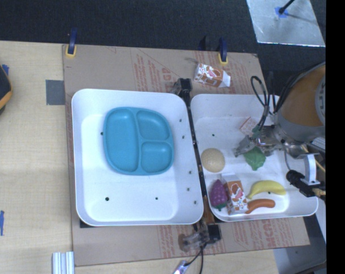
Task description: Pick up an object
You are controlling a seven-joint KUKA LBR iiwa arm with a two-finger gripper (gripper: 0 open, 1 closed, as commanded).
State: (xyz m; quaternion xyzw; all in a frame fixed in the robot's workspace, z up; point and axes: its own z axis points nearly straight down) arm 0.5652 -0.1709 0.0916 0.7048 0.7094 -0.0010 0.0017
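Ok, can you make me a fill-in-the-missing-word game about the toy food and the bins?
1. The blue plate lies in the ____ bin.
2. The banana is coloured ____.
3. The gripper hangs over a ____ toy in the right bin.
4. The purple grapes lie next to a small ____.

Missing words: left; yellow; green; carton

Tool (253,146) over green toy (255,160), right bin (218,110)
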